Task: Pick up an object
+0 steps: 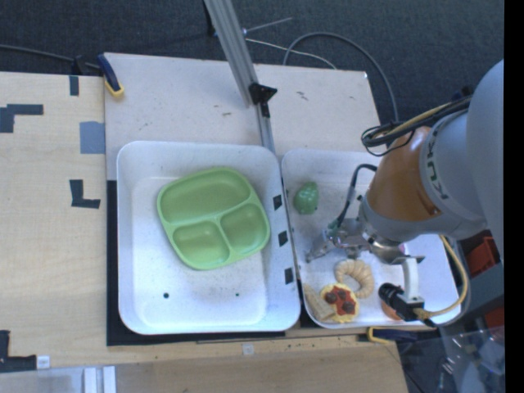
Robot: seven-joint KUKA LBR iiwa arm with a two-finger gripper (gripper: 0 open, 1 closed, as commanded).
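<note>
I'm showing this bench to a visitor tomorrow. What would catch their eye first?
Probably the green divided plate, lying alone in the left bin. Next, the grey and orange arm reaching over the right bin, where a small green toy, a croissant and a little pizza lie.

Tray in left bin (pastries right)

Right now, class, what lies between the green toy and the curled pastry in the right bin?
In the camera view, the gripper hangs between the green toy and the curled pastry, above the right bin floor.
</note>
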